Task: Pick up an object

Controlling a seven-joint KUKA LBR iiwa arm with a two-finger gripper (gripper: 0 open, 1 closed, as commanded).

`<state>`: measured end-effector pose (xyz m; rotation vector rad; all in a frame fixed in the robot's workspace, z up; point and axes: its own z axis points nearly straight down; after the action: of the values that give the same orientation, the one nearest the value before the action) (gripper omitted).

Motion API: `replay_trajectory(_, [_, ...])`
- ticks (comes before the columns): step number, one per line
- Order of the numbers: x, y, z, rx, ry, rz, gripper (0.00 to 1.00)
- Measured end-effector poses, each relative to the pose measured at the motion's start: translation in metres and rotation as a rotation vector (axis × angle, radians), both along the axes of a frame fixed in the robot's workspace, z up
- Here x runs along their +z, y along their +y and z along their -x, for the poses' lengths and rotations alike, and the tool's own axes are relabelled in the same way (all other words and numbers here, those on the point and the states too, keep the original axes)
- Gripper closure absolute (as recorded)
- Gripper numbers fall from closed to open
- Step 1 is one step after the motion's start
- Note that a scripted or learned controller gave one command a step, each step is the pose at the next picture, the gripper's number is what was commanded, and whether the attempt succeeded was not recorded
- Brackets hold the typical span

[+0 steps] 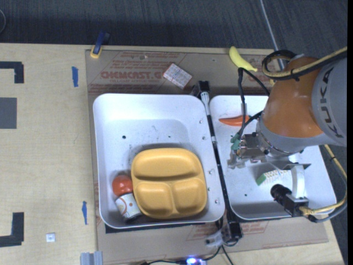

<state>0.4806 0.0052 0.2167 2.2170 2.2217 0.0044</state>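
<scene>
My gripper hangs low over the left part of the right bin, under the grey and orange wrist. An orange carrot-like piece lies just behind it near the bin's back left corner. A small green and white item lies on the bin floor just right of the gripper. In the left bin, a yellow divided tray rests at the front. A red-orange ball and a white item with orange marks sit against the tray's left side.
The bins share a narrow divider close to the gripper's left. A small patterned card lies on the brown board behind the bins, and a blue clip sits at the board's back left corner.
</scene>
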Motion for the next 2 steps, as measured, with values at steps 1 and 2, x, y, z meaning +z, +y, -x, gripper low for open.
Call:
replay_trajectory(1, [0.0,-0.0003,0.0,-0.001,0.0,0.0,0.0])
replay_trajectory(2, [0.0,-0.0003,0.0001,-0.001,0.0,0.0,0.0])
